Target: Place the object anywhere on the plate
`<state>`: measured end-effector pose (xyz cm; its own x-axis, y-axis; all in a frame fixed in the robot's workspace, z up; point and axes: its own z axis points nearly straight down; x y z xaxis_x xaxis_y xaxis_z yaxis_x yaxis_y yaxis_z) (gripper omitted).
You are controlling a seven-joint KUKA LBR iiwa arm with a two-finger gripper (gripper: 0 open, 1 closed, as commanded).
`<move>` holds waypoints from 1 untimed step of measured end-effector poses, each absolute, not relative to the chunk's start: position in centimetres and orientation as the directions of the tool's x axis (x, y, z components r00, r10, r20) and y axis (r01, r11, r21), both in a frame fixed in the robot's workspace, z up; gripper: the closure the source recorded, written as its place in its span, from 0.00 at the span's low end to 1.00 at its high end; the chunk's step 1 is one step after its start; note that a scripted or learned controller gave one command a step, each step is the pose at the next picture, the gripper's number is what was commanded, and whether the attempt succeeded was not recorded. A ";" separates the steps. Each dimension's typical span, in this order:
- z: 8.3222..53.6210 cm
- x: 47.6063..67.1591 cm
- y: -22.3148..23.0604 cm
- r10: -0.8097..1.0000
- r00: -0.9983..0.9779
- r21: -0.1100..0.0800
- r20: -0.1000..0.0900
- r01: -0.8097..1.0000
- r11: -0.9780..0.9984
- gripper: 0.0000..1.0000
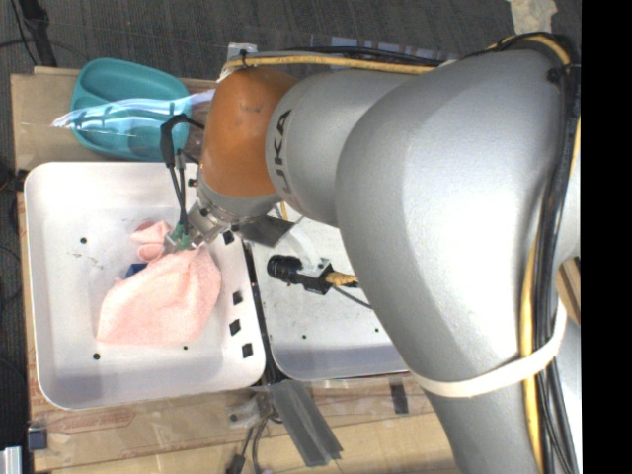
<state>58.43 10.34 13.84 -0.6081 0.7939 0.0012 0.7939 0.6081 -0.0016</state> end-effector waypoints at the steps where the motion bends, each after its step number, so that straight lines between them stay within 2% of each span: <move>1: 16.8 51.7 16.7 0.738 -0.675 -0.002 0.001 0.738 0.675 1.00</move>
<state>51.73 16.73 16.76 -0.6753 0.7375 0.0012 0.7375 0.6753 -0.0021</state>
